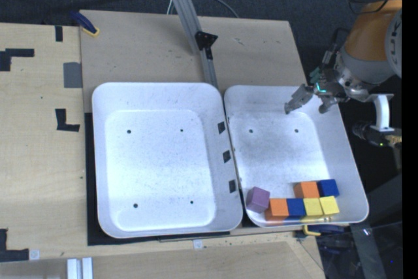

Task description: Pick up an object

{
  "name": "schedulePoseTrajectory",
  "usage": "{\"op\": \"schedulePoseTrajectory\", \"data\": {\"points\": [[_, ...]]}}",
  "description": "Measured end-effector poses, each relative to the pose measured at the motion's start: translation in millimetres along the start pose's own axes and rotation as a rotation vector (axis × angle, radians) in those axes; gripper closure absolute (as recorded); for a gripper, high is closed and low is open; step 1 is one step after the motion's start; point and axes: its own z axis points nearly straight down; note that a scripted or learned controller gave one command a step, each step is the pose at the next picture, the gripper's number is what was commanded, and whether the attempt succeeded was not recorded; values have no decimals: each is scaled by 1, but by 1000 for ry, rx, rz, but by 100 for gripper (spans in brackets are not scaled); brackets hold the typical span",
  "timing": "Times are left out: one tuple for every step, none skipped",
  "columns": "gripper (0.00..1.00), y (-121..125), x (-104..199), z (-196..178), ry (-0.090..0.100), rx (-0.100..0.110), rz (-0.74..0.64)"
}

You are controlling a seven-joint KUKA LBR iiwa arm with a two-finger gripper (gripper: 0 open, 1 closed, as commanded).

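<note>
Currently the gripper [307,100] is hanging spread wide, holding nothing, over the right bin's [274,140] far edge. Blocks [302,200] are sitting clustered at its near edge; probably light, rigid, best pinched across flat sides.

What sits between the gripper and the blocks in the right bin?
Nothing visible. The gripper hangs over the far end of the right bin, and bare white floor separates it from the blocks clustered at the near edge.
</note>
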Motion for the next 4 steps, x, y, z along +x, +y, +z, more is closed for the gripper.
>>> {"op": "schedulePoseTrajectory", "data": {"points": [[0, 34, 53, 42, 1, 2, -5], [0, 31, 75, 82, 0, 4, -1], [0, 14, 79, 120, 0, 5, 1], [0, 57, 68, 117, -1, -3, -1]]}}
